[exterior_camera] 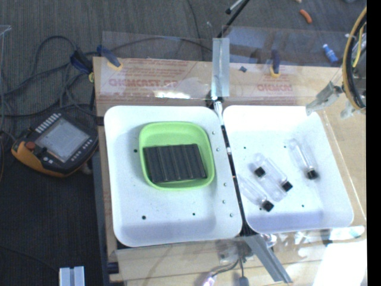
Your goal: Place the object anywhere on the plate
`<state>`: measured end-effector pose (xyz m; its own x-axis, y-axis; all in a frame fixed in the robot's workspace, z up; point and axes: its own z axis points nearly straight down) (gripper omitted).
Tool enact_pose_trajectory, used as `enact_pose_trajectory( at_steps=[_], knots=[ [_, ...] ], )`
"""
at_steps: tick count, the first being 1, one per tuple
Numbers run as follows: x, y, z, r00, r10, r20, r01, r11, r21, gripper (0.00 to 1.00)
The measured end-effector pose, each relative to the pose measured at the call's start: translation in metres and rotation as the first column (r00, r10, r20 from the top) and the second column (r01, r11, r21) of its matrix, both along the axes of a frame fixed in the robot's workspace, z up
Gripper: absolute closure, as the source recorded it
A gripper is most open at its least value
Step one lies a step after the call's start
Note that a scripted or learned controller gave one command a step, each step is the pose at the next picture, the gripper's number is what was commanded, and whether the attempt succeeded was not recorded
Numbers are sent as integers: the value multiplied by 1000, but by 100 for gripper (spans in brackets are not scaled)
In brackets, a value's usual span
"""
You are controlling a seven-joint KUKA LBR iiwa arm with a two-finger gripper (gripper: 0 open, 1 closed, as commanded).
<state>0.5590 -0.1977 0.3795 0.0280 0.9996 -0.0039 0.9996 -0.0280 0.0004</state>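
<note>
Looking down from the camera view, the left bin (128, 219) carries a green plate (149, 137) set toward its back half. A dark ribbed slab (175, 163) lies flat on that plate, inside the rim, toward its near edge and square with it. Nothing touches the slab.

Just beside it, the right bin (333, 210) holds a few clear tubes (271, 173) with black caps, scattered loosely near the middle. One tube (299, 155) lies apart from the others, nearer the bin's right wall, and the rest sit close together and slanted.

At the right edge, above the right bin's far corner, a pale angled piece is probably the gripper (326, 98). So little of it is in frame that I cannot tell whether it is spread or closed. It is well apart from the plate and the slab.

Left of the bench, a grey handheld pendant (56, 143) with a screen rests on the dark floor among black cables.
</note>
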Motion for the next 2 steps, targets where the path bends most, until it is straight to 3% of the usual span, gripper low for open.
enact_pose_trajectory(
  at_steps=[1,2],
  knots=[
    [-2,58,-152,1000,-19,-3,19,1000,4,0],
    [-15,43,-163,994,-109,-3,109,994,5,0]
  ],
)
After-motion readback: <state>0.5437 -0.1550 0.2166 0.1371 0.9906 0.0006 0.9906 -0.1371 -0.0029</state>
